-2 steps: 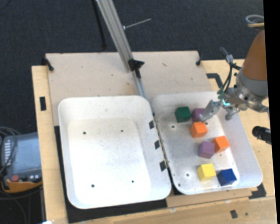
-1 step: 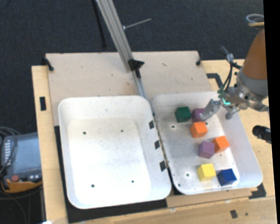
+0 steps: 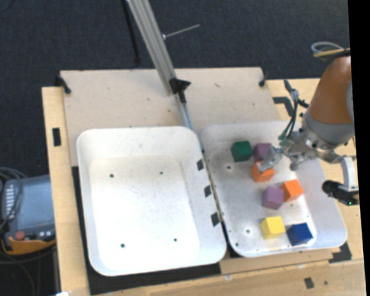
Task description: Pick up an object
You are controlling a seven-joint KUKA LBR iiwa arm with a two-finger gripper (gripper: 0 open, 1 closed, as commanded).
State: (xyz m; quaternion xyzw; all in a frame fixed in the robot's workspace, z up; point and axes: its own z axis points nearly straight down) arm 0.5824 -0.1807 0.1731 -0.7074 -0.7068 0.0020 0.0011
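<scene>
The left bin (image 3: 144,197) sits bare, so all the work is in the right bin (image 3: 240,234). There, going across, a green block (image 3: 241,151) lies at about eleven o'clock, a purple block (image 3: 261,151) touches its right side, and an orange block (image 3: 262,171) sits just below that, right under the gripper (image 3: 274,159). Another purple block (image 3: 273,197) lies near the centre with an orange one (image 3: 292,189) against it, and a yellow block (image 3: 272,226) and a blue block (image 3: 299,233) sit at five o'clock. The jaws seem to straddle the upper orange block, but I cannot tell if they are apart or clamped. The risk, I'd judge, is crowding: a finger could land on the neighbouring purple block and shove it, or pinch a corner and let the block slip. The arm (image 3: 332,104) runs off the right side, and the fingertips blur into the blocks.
</scene>
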